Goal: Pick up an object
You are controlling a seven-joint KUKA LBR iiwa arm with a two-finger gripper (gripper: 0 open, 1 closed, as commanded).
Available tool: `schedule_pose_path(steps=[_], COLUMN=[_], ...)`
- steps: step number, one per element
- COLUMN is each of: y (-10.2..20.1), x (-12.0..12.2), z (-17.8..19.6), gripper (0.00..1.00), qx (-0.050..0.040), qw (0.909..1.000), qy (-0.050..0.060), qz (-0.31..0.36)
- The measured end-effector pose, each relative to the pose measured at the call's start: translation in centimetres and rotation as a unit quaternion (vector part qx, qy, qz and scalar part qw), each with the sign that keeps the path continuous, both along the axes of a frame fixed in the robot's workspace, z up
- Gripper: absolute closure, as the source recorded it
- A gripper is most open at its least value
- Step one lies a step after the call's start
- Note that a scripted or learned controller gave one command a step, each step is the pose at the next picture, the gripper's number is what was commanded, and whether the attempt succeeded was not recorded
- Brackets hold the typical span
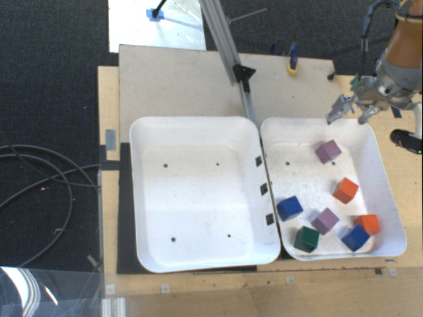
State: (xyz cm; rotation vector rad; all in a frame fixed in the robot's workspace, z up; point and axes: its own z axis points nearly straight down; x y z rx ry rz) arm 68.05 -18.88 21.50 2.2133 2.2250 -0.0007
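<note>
The arm reaches in from the upper right, its wrist tilted toward the right bin (386, 177), with the gripper (351, 113) hovering over the bin's far rim. Its two fingers (338, 109) are spread apart and hold nothing. Below lie the blocks: a purple cube (328, 151) nearest, an orange cube (345, 190), a blue cube (289, 208) and a green cube (306, 238) farther down.

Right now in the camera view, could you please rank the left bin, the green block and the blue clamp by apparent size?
1. left bin
2. green block
3. blue clamp, clearly smallest, though it lies farther up the bench.
</note>
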Motion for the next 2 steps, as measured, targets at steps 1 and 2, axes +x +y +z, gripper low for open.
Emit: schedule_pose_path(steps=[1,2], y=[-2.44,-1.72], x=[0.87,0.11], z=[-12.59,-12.36], gripper=[0.00,0.00], qx=[0.0049,0.0006], qw=[0.9999,1.0000], qy=[0.009,0.001], qz=[-0.002,-0.001])
